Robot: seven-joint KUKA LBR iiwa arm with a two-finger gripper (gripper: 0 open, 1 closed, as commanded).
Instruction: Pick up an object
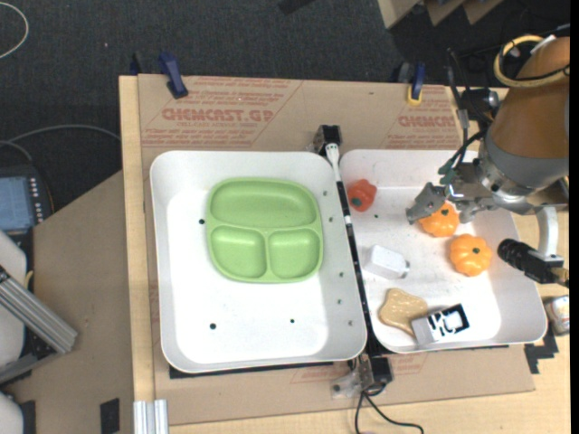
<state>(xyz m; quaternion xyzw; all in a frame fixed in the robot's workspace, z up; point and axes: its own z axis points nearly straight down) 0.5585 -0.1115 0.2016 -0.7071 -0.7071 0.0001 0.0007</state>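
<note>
Down in the right bin point(516, 328) with the tool point(434, 208), right at a small orange fruit-like piece point(441, 223) in the upper middle of that bin. Grey fingers point(423, 208) reaching over the piece's left and top, seemingly astride it; cannot tell for sure whether clenched on it or merely resting against it, so no claim of a firm hold. To finish the grab well: centre the fingers on the widest part of the roundish body, close squarely, then lift straight up and slowly, watching for the piece to roll out sideways. Likely slippery and rounded, so an off-centre pinch would squirt it toward the bin wall or toward the second orange piece point(470, 255), a small pumpkin shape lying near, down and to the right. As for heading and long axis: orange piece looks nearly round from above, with no clear long axis and no stem visible past the fingers; any closing direction should serve about equally. Elsewhere in the same bin: a red piece point(362, 194) near the top left corner, a white block point(387, 260) toward the middle, a tan cookie-like shape point(401, 307) and a black-and-white block point(441, 324) touching it along the near edge. Left bin point(181, 315) carrying a green divided plate point(265, 229), well apart from the work. Both bins on a board-covered tabletop point(271, 107).
</note>
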